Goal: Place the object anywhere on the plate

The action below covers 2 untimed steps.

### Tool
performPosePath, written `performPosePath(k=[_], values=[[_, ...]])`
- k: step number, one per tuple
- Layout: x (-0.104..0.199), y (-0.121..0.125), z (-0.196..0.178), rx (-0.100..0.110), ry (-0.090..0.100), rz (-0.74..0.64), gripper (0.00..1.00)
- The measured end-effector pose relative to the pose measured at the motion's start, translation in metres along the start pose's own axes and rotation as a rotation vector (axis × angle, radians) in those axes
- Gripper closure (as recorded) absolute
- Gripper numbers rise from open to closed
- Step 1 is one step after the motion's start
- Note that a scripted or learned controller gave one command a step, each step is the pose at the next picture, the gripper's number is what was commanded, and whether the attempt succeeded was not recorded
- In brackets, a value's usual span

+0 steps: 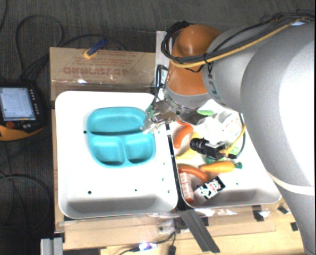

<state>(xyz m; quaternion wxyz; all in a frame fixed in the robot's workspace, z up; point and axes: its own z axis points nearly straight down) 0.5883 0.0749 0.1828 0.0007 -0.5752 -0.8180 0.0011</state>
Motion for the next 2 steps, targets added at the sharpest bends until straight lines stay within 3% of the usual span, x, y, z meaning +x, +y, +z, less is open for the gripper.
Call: performPosePath(k=[1,2], values=[[0.0,0.027,0.0,0.0,-0.003,-0.199,1.0],[0.032,0.002,-0.052,-0.002,-0.002,-0.448,1.0]])
